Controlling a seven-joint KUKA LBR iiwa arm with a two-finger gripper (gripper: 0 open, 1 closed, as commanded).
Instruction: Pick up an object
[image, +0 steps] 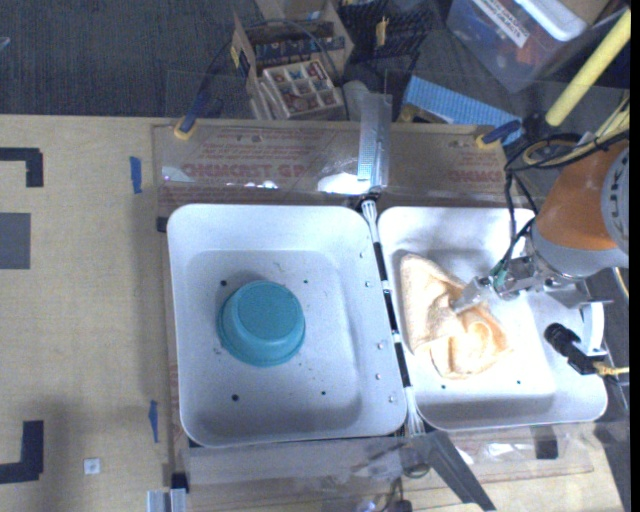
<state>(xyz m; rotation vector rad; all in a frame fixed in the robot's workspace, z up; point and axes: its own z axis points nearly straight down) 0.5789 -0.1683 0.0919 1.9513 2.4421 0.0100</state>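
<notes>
While the arm (590, 215) is being reached in over the right bin (580, 405), the gripper (468, 298) is being lowered onto the cloth (455, 322), a crumpled cream and orange piece lying in the left half of that bin, close to the wall shared with the left bin (190, 300). The fingertips are being seen right at the cloth's upper middle fold, apparently touching it. Whether the fingers are spread or pressed together cannot be told; they are being blurred against the fabric, and no fold is being clearly shown between them, so no grasp is being claimed.

A blue bowl (262, 322) is sitting upside down in the middle of the left bin, well apart from the gripper, and is not being addressed.

Judged step: the cloth is being targeted for a pinch. For a good try, a raised ridge of fabric should be chosen rather than a flat patch, the tips should be pressed down enough that the fabric is being gathered between them, and the lift should be taken straight up. Risk: a thin fold may be slipping out.
</notes>
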